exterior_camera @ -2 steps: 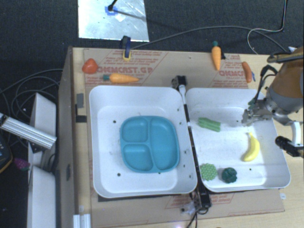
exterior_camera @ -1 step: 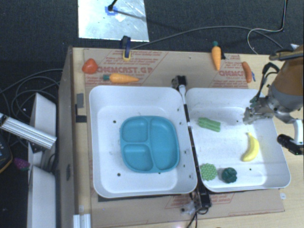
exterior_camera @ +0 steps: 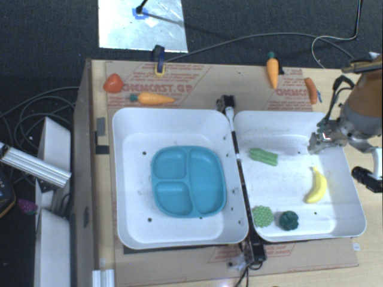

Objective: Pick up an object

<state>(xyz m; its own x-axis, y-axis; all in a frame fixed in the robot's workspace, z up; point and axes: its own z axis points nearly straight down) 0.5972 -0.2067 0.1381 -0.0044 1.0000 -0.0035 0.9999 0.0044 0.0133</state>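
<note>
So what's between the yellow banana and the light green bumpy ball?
In the camera view, a dark green broccoli-like toy sits between the yellow banana and light green bumpy ball.

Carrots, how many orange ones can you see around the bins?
3. One carrot lies on the board behind the left bin. Another carrot and a third carrot lie behind the right bin. The arm may hide more.
</note>
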